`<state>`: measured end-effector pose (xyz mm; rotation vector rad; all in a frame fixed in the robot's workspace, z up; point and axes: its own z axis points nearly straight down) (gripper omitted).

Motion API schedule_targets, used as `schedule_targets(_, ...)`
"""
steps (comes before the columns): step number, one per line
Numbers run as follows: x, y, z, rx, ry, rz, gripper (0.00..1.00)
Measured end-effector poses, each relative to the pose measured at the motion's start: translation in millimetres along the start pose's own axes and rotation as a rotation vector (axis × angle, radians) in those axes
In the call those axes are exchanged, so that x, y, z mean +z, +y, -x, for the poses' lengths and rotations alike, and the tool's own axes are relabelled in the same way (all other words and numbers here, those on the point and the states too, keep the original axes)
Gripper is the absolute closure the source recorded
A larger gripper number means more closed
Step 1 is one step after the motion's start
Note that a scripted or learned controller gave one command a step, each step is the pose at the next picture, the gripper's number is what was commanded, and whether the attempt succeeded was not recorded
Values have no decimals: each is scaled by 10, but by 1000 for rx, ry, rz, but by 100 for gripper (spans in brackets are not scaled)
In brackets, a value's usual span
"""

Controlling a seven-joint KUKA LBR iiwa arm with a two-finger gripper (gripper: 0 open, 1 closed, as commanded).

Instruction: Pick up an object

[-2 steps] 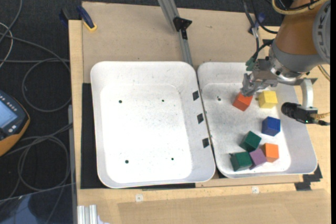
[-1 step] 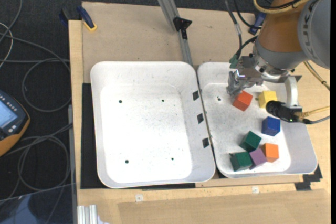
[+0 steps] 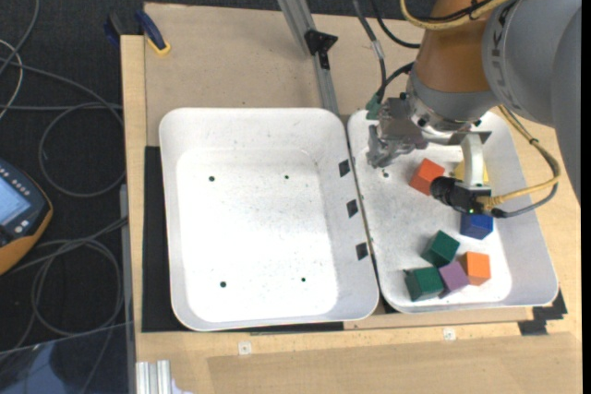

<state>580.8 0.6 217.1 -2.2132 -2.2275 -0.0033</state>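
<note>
The arm (image 3: 540, 32) is a thick grey cylinder with a glossy orange band (image 3: 466, 5) at its wrist; yellow and black cables loop round it, and the gripper (image 3: 383, 146) is dark grey metal

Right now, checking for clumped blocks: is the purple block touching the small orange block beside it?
Touching. The camera view shows the purple block pressed against the small orange block, no gap between them.

Bright, even overhead light washes both white bins (image 3: 259, 129) nearly to glare, with soft shadows pooling just beneath the gripper (image 3: 381, 154). Focus is fairly sharp around the gripper; the dark floor far to its left stays dim.
</note>
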Motion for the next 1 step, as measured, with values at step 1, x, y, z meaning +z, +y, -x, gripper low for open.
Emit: schedule_targets(1, 14, -61, -599, -1, 1, -2, 100)
